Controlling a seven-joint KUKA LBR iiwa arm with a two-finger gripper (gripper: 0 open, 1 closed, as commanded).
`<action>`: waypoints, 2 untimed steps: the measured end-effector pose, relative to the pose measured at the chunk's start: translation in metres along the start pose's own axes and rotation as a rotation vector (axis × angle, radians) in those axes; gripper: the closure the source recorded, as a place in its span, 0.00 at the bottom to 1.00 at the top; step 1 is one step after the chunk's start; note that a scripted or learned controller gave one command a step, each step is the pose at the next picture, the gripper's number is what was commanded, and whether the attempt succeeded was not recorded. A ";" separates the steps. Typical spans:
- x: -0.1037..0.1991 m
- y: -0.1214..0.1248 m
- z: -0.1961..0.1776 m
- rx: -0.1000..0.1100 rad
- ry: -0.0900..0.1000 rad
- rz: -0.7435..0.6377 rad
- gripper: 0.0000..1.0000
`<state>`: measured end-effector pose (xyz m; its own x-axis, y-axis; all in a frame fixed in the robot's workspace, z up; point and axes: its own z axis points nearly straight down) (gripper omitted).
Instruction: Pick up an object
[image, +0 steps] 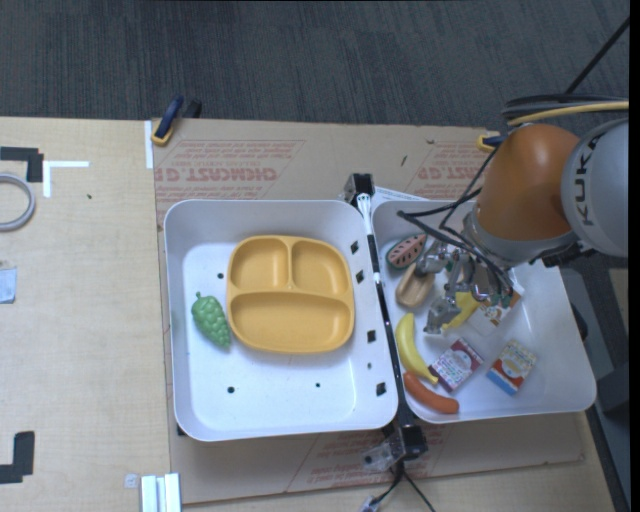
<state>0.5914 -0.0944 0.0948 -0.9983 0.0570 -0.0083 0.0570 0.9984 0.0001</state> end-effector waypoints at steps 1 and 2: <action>-0.002 0.000 -0.011 -0.001 -0.008 0.004 1.00; -0.031 0.036 -0.098 0.000 0.004 0.112 1.00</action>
<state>0.6237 -0.0599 0.1926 -0.9858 0.1677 -0.0040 0.1677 0.9858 0.0007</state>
